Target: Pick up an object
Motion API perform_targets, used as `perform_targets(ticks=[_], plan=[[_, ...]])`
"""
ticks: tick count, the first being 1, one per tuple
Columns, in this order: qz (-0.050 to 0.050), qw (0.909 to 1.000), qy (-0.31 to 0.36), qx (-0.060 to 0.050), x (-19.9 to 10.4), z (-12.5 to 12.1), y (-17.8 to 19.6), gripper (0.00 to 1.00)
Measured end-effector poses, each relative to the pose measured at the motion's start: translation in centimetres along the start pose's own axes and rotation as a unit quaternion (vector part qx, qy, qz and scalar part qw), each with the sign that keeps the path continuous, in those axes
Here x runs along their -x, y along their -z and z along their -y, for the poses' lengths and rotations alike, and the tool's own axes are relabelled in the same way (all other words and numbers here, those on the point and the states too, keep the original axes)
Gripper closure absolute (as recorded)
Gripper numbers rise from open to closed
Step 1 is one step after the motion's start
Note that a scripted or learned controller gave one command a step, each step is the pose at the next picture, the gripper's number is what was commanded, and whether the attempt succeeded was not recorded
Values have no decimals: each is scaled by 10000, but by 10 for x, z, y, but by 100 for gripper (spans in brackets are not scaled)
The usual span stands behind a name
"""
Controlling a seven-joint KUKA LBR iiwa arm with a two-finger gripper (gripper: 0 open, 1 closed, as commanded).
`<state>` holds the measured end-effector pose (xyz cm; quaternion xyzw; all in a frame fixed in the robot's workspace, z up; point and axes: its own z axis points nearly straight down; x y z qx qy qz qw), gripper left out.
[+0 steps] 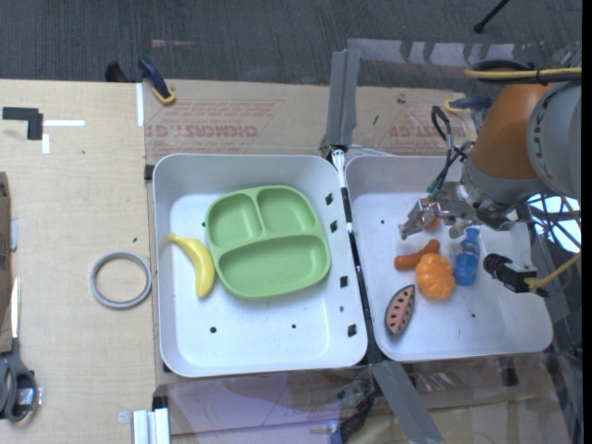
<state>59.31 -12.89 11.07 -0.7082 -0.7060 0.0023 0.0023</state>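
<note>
The arm [536,141] reached in from the right over the right bin [370,331], grey with its orange band sitting high above the wrist. Its gripper [424,220] hung low over the bin floor, near the back, and its metal fingers [413,225] stood slightly apart with nothing between them.

Just below the gripper lay a small orange carrot [416,257], close to the fingers but not in their grasp. Touching the carrot's right end sat a round orange fruit [436,277], and just beside that stood a little blue bottle [468,256]. A watermelon slice [400,310] lay toward the front of the same bin, a bit apart from the rest.

The left bin [176,340] held a green divided plate [268,241] in its middle, with a yellow banana [195,261] lying against the plate's left edge.

Out on the bench to the left rested a roll of tape [121,278], and a pair of scissors [15,377] lay at the far left edge.
</note>
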Motion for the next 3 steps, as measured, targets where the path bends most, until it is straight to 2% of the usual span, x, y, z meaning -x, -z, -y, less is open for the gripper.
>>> perform_targets(ticks=[1, 2, 3], plan=[[-2, 10000, -4, 3, -19, 64, -23, 0], [-2, 10000, -28, -6, -17, 63, -16, 100], [9, 10000, 25, 9, -62, 50, 124, 100]])
